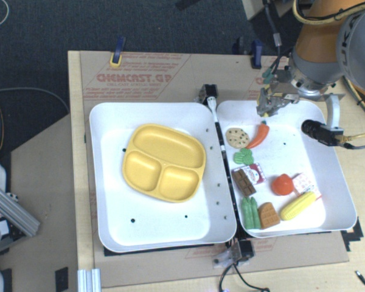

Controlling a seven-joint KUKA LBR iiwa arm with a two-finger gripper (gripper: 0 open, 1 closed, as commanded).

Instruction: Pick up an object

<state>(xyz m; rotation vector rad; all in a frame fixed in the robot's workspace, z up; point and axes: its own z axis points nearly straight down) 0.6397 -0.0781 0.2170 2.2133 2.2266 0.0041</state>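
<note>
— Where were the toys to pick up?

— They all lay in the right bin (334, 181). A toy carrot (259, 135) sat near the top, tilted, with its green end up. Just beside it on the left was a round cookie (236, 137). Under the cookie was a small green leafy toy (243, 157).

— What else was in there?

— A brown and pink bar (247, 179) lay in the middle. To its right was a red tomato (283, 185), with a little pink and white box (303, 182) touching it. A yellow corn cob (299, 205) lay near the bottom right. At the bottom were a green bean toy (250, 212) and a brown cracker (268, 215), side by side.

— And the hand?

— The hand (269, 105) hung over the top edge of the right bin, just above the carrot. It held nothing. It was too dark and small for me to tell if it was wide or narrow.

— What about the arm?

— The grey arm (319, 59) came in from the right, with its orange band (328, 8) at the top.

— And the other bin?

— The left bin (109, 212) had a yellow tray (164, 162) with three parts. Both bins sat on a brown board (140, 75) on the table (362, 169).
</note>
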